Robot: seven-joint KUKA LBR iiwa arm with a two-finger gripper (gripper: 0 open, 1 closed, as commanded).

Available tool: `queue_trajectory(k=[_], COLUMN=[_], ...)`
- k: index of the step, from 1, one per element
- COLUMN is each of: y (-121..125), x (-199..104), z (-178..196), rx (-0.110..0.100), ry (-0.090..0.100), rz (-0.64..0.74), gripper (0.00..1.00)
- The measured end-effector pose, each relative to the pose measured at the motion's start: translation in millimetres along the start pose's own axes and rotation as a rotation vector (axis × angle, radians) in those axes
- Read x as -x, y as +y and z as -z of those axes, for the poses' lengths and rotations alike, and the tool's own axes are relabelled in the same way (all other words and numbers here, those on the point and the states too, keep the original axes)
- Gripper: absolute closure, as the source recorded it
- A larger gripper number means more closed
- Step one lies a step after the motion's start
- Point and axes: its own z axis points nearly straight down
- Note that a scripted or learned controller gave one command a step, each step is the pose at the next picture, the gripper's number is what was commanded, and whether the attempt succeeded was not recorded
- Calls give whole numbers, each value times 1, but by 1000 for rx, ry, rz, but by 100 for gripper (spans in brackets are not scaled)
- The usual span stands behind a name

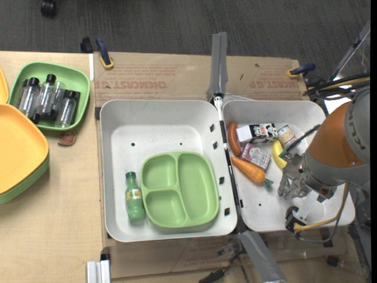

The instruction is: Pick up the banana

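Your banana (278,154) lies in the right bin (253,214), toward its right side, a short yellow curve partly hidden by the arm (339,143) that reaches in over it. Just up from the banana sits a small tan-lidded cup (285,135), and next to that, further from the arm, a black and white carton (263,131). Beside the banana on the side away from the arm you see a pink patterned packet (255,155), and below that packet a carrot (250,169) lying slantwise with its green end toward the arm. Past the carton a red sausage (234,138) lies along the bin's left wall. The gripper (293,180) hangs just below the banana, very near it; you cannot tell from here how its jaws stand, and nothing is seen between them. Well apart from the banana, the left bin (118,158) holds a green divided tray (178,189) with a green bottle (134,197) just beside it
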Motion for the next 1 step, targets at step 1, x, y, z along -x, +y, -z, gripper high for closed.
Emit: queue_trajectory(k=[1], y=[47], x=[29], z=[0], rx=[1], ry=[-1], rz=[8], gripper=[100])
